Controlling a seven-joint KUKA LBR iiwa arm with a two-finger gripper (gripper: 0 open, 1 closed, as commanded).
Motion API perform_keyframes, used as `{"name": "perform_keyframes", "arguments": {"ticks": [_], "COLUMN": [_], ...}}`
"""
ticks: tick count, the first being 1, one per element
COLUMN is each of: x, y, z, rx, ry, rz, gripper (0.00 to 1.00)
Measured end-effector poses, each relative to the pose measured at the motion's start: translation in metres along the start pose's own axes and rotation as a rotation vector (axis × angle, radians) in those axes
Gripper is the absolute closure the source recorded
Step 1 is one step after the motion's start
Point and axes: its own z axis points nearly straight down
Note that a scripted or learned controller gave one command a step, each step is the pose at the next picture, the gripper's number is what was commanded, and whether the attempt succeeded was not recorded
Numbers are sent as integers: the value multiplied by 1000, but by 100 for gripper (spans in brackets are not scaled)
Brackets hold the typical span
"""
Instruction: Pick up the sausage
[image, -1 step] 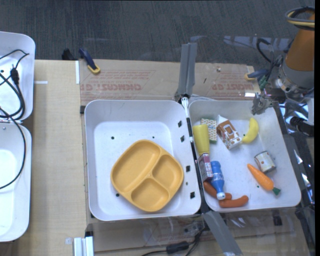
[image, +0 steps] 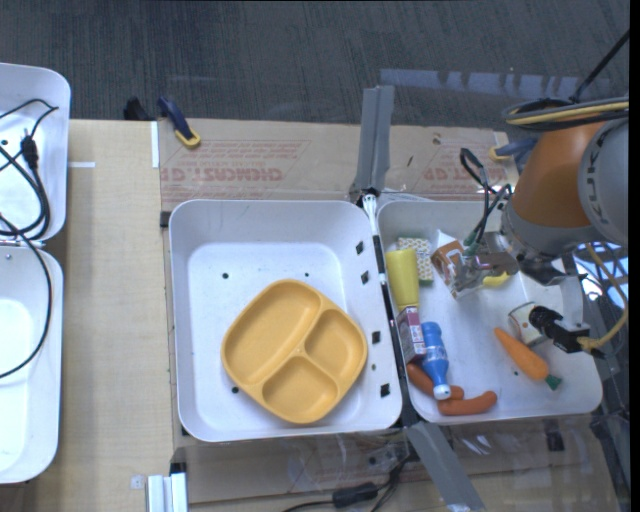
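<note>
Orange-red, the sausage (image: 468, 403) lies near the right bin's (image: 575, 400) front wall, beside the blue bottle (image: 434, 359). My gripper (image: 462, 275) hovers well behind it; whether my fingers are parted I cannot tell. I should descend straddling its short width.

I count two white bins: left bin (image: 190, 300), right bin (image: 585, 390). One yellow divided plate (image: 294, 350) in the left bin. Right of that plate: one sausage (image: 468, 403), one carrot (image: 522, 355), one blue bottle (image: 434, 352), one yellow bottle (image: 403, 278).
</note>
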Motion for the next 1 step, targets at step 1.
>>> {"name": "perform_keyframes", "arguments": {"ticks": [1], "x": [11], "y": [-60], "z": [-45], "rx": [14], "ry": [2], "rz": [76], "gripper": [0]}}
